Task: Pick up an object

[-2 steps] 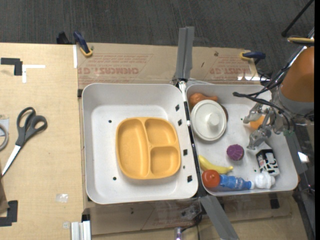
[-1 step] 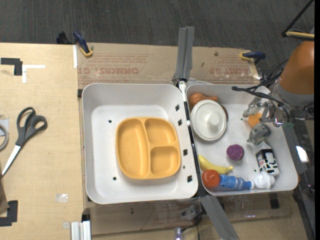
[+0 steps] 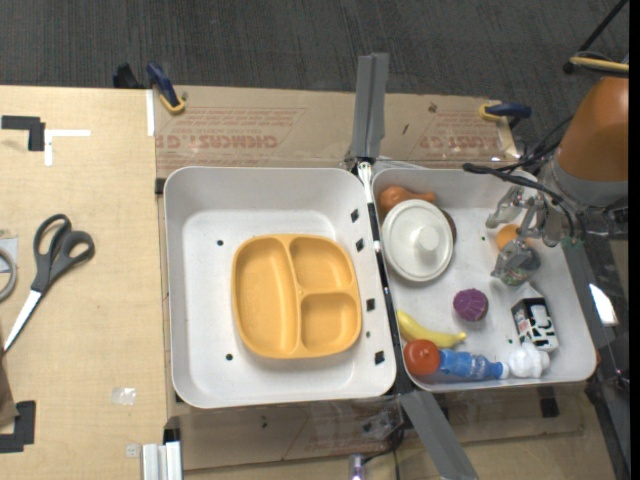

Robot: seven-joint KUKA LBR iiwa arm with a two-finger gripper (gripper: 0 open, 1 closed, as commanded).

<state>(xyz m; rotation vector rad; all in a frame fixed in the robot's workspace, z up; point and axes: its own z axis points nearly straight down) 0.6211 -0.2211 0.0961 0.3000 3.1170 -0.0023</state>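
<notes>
My fingers [image 3: 518, 253] hang over the right bin [image 3: 580, 368]; whether spread or pinching I cannot tell. The purple ball [image 3: 470, 305] lies just beside them.

Smooth matt plastic tray [image 3: 297, 295]; pale wood bench [image 3: 80, 368].

Dark grey carpet [image 3: 250, 18] runs across the top of the frame. A pale wooden bench [image 3: 75, 298] fills the left side, with black-handled scissors [image 3: 45, 263] lying on it. A sheet of brown cardboard [image 3: 260, 128] lies at centre top, held by blue clamps [image 3: 165, 86] at its corners.
</notes>
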